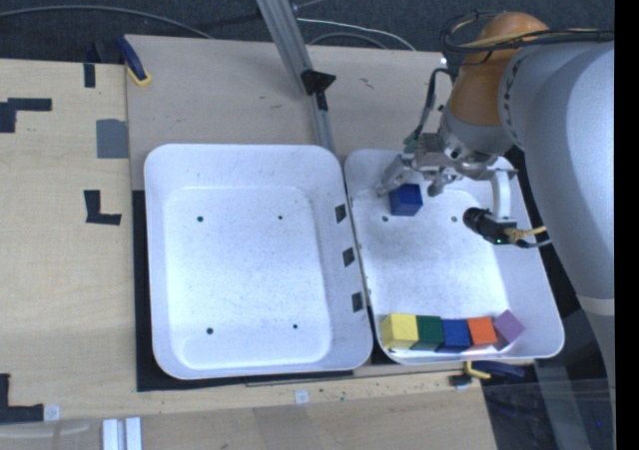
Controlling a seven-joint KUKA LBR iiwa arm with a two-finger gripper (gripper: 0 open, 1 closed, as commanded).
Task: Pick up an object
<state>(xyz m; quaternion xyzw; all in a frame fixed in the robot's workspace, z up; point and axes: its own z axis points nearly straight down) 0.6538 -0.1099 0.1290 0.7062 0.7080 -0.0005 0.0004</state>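
Jaws (pixel 411 182) clamped on blue cube (pixel 405 201), cube between fingertips, over right bin (pixel 544 293) far end. Step: grasp apparently made, lift pending. Next: raise straight up, keep squeeze; other blocks (pixel 451 331) well below jaws.

Readable text: none.
Labels or brands: none legible on the arm (pixel 559 139), the bins (pixel 240 164), or the blocks (pixel 449 331).
Numbers: none.
Signs: dark tape marks (pixel 97 207) on the bench, possibly plain shapes, not letters.
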